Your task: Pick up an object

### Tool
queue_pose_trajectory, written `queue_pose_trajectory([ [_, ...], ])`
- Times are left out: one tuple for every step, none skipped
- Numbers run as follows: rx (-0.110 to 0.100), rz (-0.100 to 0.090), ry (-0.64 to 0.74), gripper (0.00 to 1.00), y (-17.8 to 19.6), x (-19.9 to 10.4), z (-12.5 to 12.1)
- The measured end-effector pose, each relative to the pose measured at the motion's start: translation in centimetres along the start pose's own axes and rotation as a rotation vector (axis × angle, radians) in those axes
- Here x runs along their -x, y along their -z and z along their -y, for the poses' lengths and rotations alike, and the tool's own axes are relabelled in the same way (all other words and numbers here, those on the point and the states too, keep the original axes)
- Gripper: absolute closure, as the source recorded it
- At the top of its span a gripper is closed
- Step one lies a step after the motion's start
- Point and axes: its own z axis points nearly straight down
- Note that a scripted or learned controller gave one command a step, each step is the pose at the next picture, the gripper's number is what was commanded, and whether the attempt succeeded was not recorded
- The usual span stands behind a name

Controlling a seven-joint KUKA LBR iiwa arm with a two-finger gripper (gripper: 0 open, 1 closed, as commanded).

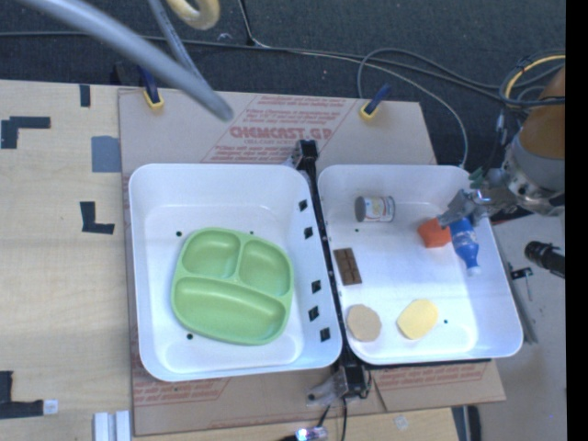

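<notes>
The right bin (478,343) holds several small objects. An orange-red block (435,234) lies near its right wall, with a blue bottle-like item (467,249) just to its right. A small grey can (375,209) lies on its side toward the back. A brown bar (346,265), a tan round disc (364,322) and a yellow piece (418,319) lie toward the front. My gripper (466,208) hangs over the bin's right rim, just above the orange block and the blue item. I see nothing held in it.
A green divided plate (233,285) lies in the left bin (147,191). A black divider (315,246) runs between the bins. The arm's orange band (544,129) and cables are at the right edge. A grey pole (119,39) crosses the upper left.
</notes>
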Motion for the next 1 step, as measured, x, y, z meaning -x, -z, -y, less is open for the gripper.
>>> queue_pose_trajectory([
  [0.002,0.001,0.000,1.00,6.36,-0.14,-0.37],
])
